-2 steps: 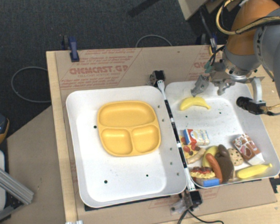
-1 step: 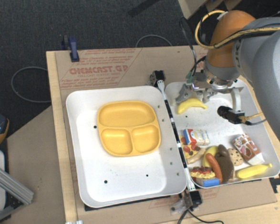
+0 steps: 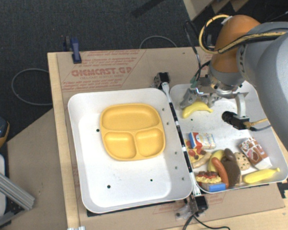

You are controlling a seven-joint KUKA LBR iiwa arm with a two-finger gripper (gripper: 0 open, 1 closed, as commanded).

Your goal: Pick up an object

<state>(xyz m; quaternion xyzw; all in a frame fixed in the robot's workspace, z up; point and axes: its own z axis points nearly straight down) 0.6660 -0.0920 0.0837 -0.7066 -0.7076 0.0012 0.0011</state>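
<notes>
My gripper (image 3: 200, 101) hangs over the far end of the right bin (image 3: 269, 142), under the orange wrist band. Its two grey fingers (image 3: 187, 100) stand apart, so it is open. A small yellow banana (image 3: 196, 109) lies on the bin floor right at the fingertips, on their near side. I cannot tell whether the fingers touch it. Nothing is clamped between them.
Several toy foods crowd the near end of the right bin: a red-and-white carton (image 3: 201, 140), a pizza slice (image 3: 197, 156), a brown sausage (image 3: 231, 167), a wrapped snack (image 3: 253, 150) and a second banana (image 3: 261, 175). A yellow divided plate (image 3: 132, 130) lies in the left bin (image 3: 89, 175).
</notes>
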